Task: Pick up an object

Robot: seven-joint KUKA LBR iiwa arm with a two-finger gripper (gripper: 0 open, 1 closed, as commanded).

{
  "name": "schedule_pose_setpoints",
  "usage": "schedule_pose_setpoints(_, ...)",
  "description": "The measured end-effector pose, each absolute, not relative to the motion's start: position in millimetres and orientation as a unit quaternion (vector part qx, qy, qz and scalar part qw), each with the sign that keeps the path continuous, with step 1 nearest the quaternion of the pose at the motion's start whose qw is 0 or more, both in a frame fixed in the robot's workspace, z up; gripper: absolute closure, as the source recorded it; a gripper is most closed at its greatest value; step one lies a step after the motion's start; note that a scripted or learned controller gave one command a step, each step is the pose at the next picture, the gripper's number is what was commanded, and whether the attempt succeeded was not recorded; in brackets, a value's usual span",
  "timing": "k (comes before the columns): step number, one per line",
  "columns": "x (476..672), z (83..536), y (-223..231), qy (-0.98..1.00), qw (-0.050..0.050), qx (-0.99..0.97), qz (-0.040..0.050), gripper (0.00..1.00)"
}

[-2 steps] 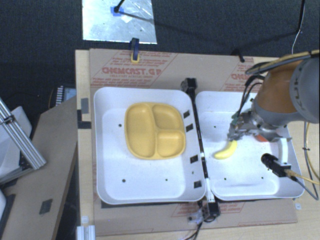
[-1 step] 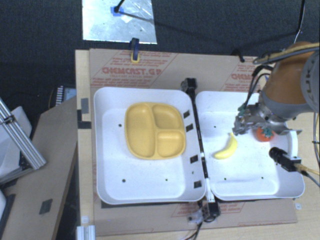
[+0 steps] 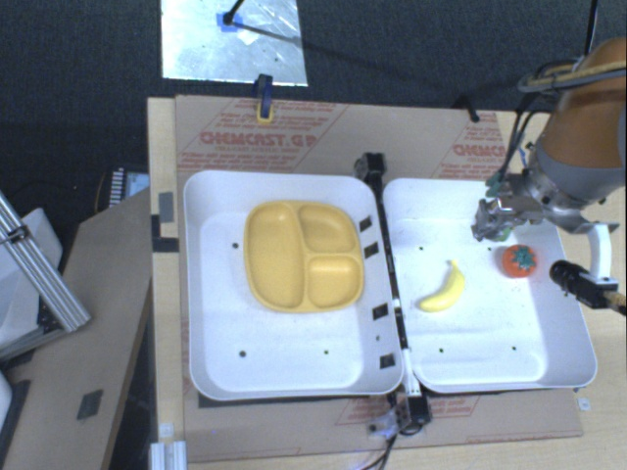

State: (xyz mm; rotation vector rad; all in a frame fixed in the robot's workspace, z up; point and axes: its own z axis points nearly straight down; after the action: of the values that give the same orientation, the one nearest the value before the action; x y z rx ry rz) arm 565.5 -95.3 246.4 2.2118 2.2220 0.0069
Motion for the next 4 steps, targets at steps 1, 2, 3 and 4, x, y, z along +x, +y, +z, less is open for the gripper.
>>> schedule_pose_setpoints(1, 566.6, 289, -95, 0.709, 0.002, 0.705, 0.0015, 1.0)
schedule_pose_setpoints(2, 556.9, 265, -46, 0.71, 0.0, 0.704, 0.0005, 1.0)
schedule_pose_setpoints(3, 545.3, 244, 5, 0.71, -0.001, 0.704, 0.0005, 1.0)
schedule_pose_setpoints(4, 536.1, 230, 57, 0.711, -0.001, 0.704, 0.0007, 1.0)
